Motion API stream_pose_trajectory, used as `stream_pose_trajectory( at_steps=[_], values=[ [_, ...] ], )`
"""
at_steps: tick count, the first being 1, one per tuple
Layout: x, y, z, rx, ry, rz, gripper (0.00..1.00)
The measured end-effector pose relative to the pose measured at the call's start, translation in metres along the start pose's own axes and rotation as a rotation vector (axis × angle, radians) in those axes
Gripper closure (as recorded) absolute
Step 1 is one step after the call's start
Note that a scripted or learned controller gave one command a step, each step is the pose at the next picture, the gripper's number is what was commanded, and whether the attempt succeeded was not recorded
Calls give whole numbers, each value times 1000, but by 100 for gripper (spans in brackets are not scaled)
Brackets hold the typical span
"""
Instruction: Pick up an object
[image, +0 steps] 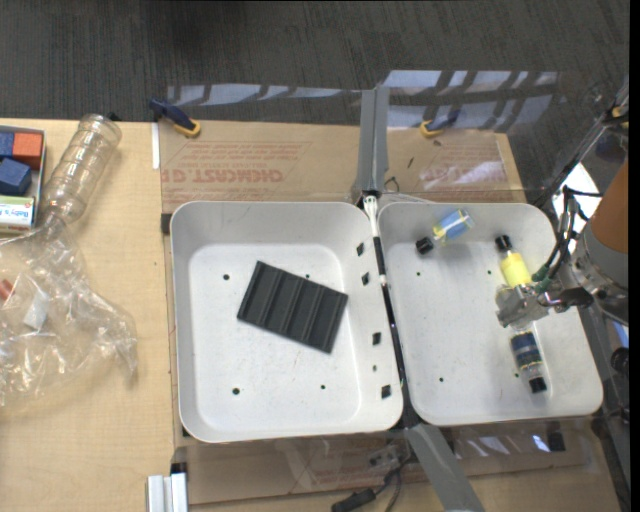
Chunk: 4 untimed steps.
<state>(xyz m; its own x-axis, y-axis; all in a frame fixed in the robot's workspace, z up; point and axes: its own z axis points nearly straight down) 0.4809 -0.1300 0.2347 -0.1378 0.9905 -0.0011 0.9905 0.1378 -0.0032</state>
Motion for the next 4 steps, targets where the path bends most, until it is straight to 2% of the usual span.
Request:
stream_pose_trajectory(
  at_steps=[1,2,3,4],
  values=[
    [-16,15,-23,-1,0,-22,100],
    [-16,15,-23,-1,0,-23,0],
    [63,5,45,2,2,15,0],
    [-7,48,125,0,1,-135,0]
  ],
)
